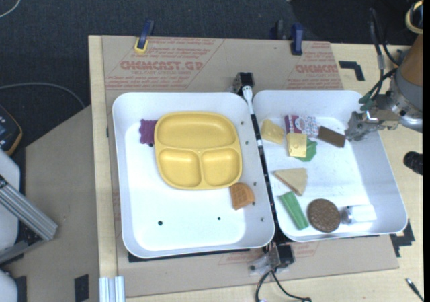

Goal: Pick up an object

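Note:
My gripper (352,130) hangs over the right bin (383,179), near its upper right part. A small dark brown bar (330,136) lies just to its left, its right end touching or nearly touching the gripper tip. I cannot tell whether the bar is gripped. Further left in the same bin are a pale yellow wedge (272,132), a white and maroon packet (299,123) and a yellow block (296,144) resting on a green piece (310,152).
Lower in the right bin lie a tan triangular slice (291,179), a green stick (292,210), a brown round disc (324,215) and a small clear bottle (360,213). The left bin (134,179) holds a yellow divided plate (198,149), a purple item (146,131) and a brown chunk (242,195).

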Action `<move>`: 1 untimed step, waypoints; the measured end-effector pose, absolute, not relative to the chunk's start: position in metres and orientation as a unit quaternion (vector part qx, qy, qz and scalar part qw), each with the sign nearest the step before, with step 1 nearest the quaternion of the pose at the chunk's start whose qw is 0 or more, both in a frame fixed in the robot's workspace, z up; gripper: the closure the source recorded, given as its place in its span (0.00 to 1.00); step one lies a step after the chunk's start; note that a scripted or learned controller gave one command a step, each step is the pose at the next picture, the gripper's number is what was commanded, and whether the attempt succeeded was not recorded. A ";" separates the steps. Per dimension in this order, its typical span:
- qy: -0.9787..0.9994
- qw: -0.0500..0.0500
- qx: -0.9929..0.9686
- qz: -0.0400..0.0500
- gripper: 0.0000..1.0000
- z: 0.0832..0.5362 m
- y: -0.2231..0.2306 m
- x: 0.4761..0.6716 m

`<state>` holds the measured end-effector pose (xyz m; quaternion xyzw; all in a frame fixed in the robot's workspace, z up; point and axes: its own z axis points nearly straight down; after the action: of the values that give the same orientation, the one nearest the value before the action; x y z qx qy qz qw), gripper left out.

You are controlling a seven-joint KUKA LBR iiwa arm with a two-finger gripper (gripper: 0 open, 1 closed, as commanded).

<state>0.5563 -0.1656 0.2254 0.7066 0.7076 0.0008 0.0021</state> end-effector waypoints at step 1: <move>0.708 -0.002 0.706 -0.001 1.00 0.215 -0.112 0.542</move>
<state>0.5422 -0.1120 0.2151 0.7058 0.7084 -0.0006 -0.0020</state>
